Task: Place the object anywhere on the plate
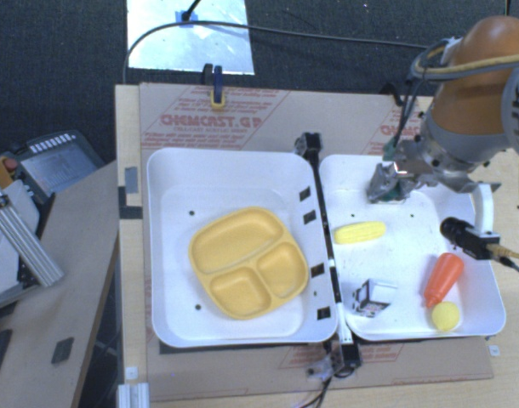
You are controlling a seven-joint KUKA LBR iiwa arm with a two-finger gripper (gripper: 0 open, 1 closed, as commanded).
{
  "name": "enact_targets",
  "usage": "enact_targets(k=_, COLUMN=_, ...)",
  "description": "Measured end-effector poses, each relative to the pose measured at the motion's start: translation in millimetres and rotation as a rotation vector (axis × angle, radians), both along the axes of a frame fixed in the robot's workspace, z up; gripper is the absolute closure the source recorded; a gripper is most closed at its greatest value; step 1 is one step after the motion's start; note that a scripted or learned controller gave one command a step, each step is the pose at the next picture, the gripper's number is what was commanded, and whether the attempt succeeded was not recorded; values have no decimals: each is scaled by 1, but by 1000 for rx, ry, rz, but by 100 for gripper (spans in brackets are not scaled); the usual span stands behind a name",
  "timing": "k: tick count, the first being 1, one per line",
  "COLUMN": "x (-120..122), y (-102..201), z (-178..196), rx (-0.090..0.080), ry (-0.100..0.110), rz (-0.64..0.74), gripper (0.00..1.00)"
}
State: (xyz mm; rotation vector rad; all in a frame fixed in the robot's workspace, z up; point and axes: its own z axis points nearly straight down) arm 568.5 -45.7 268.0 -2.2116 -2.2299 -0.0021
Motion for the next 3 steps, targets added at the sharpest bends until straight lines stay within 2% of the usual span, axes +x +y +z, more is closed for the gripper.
enact_targets(k=2, x=-31, y=111, z=-25, rx=1, ry=1, rz=2, gripper=100)
enact_targets(k=3, x=-26, y=164, z=-29, rx=1, ry=-1, rz=2, gripper=100)
